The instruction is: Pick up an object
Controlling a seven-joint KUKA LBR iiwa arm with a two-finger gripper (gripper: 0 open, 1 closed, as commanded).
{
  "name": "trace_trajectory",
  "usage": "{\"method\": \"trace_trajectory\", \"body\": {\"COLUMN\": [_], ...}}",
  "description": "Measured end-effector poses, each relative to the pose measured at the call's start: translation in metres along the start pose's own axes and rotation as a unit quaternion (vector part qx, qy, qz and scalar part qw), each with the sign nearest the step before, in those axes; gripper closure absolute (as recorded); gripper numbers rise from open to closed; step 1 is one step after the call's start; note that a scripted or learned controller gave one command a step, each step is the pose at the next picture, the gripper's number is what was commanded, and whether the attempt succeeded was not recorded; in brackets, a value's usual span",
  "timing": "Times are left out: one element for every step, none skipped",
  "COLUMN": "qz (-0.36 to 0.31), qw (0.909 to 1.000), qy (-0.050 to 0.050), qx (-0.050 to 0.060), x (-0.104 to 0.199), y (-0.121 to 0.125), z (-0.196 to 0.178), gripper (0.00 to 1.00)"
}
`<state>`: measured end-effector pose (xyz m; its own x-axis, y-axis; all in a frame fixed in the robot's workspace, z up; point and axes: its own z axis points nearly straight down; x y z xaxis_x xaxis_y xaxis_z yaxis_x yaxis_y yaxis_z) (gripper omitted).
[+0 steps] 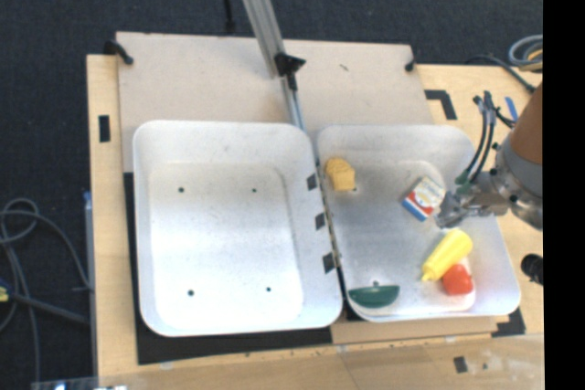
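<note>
Wooden worktop (366, 68) inspected: end effector (450, 216), closure indeterminate, hovers just beside carton (421, 199) in right bin (366, 142); approach step, descent and grasp judged pending.

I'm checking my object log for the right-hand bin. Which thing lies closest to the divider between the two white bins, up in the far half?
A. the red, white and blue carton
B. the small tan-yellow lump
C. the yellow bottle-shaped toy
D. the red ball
B: the small tan-yellow lump sits right beside the divider edge of the right-hand white bin, while the others lie nearer the arm's side.
</note>
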<state>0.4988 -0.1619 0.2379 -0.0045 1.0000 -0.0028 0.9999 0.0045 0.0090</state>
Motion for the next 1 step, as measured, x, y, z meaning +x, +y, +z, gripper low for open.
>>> {"method": "trace_trajectory", "body": {"qz": [-0.001], "qw": [1.0], "qy": [0.001], "qx": [0.002], "x": [-0.0009], "y": [0.0021], "z": [-0.0282], "gripper": [1.0]}}
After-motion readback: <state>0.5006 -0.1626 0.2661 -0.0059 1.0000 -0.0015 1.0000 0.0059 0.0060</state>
